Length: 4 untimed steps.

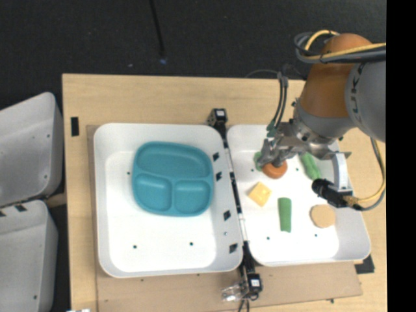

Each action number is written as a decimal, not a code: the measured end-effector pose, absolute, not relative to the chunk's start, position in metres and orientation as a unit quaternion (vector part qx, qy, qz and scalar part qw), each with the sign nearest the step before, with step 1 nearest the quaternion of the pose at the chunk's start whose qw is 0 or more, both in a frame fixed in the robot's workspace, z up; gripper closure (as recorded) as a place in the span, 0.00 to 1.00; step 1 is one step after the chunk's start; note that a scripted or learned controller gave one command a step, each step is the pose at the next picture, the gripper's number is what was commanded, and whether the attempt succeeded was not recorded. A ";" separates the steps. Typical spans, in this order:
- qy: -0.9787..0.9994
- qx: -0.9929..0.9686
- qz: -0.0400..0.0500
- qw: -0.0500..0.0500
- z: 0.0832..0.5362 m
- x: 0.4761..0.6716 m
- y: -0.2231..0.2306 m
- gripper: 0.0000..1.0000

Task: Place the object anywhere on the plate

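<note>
A teal plate (173, 178) with three compartments lies in the left bin (117, 239). In the right bin (344, 242), my gripper (273, 156) hangs low at the bin's upper left, right over a small orange, carrot-like piece (275, 169). The wrist hides the top of that piece, so whether it sits between the fingers is unclear. A yellow cheese wedge (260, 194) lies just below the gripper.
Also in the right bin are a green stick (285, 214), another green piece (311, 167) partly under the wrist, and a tan round cookie (322, 216). Black clips (229, 194) line the wall between the bins. Cables trail from the arm at the right.
</note>
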<state>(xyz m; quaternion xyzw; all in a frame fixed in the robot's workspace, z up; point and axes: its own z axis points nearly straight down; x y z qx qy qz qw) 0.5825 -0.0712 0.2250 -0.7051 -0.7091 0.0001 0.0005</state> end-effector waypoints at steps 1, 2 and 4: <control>-0.710 -0.704 -0.001 0.001 0.233 0.568 -0.011 1.00; -0.710 -0.705 0.000 0.001 0.226 0.551 0.045 1.00; -0.710 -0.704 -0.001 0.001 0.236 0.514 0.152 1.00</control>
